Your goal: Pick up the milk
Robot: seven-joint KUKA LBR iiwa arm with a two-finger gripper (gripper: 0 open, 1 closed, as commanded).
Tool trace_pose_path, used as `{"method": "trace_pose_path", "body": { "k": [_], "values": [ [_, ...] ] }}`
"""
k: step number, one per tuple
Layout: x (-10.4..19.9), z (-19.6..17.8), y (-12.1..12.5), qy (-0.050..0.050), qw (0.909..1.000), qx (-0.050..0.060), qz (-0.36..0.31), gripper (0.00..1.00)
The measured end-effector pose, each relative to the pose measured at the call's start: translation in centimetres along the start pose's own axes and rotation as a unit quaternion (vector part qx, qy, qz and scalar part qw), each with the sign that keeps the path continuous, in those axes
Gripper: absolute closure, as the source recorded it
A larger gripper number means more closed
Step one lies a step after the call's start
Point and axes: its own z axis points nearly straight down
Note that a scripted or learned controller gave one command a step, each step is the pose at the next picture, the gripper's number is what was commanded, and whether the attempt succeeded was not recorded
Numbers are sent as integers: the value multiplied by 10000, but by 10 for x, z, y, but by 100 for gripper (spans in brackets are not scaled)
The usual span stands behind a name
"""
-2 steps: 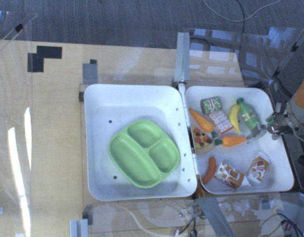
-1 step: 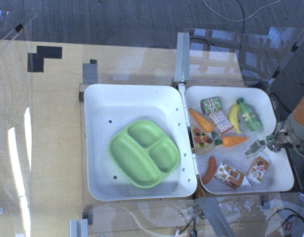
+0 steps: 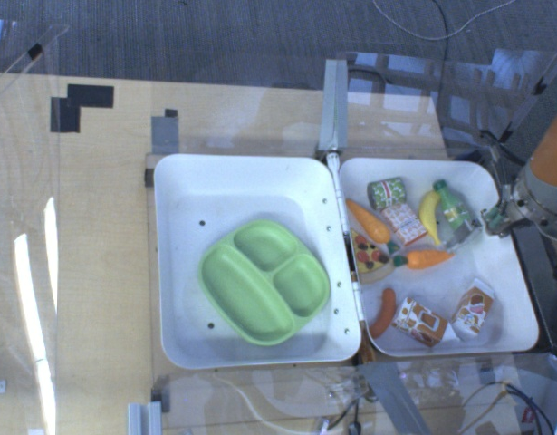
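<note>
Two white bins sit side by side on the wooden bench. The left bin (image 3: 178, 243) holds a green divided plate (image 3: 264, 281), lying flat near its middle.

The right bin (image 3: 523, 320) holds a scatter of toy food. Two small cartons lie along its near edge: one brown-and-white carton (image 3: 418, 321), tipped on its side, and a second carton (image 3: 474, 310) just to its right, tilted — which of the two is the milk cannot be told at this sharpness. A sausage (image 3: 384, 312) lies beside the first carton, near the bin's left wall. Further back are two carrots (image 3: 367, 219) (image 3: 426, 259), a pizza slice (image 3: 372, 256), a green can (image 3: 387, 192), a red-patterned packet (image 3: 405, 223), a banana (image 3: 429, 216) and a green bottle (image 3: 453, 210).

The gripper (image 3: 494, 219) sits at the right bin's far-right edge, just beside the green bottle and well apart from both cartons. It is small and blurred here — how far it is open cannot be told, and nothing is seen in its grasp.
</note>
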Motion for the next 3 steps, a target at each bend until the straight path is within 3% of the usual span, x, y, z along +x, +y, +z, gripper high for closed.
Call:
{"method": "trace_pose_path", "body": {
  "k": [1,2,3],
  "values": [
    [21,46,-61,7,9977,10,-680,0],
    [22,71,-64,-16,9908,-17,-1351,0],
    [21,58,-61,-40,9908,-56,-1353,100]
  ]
}}
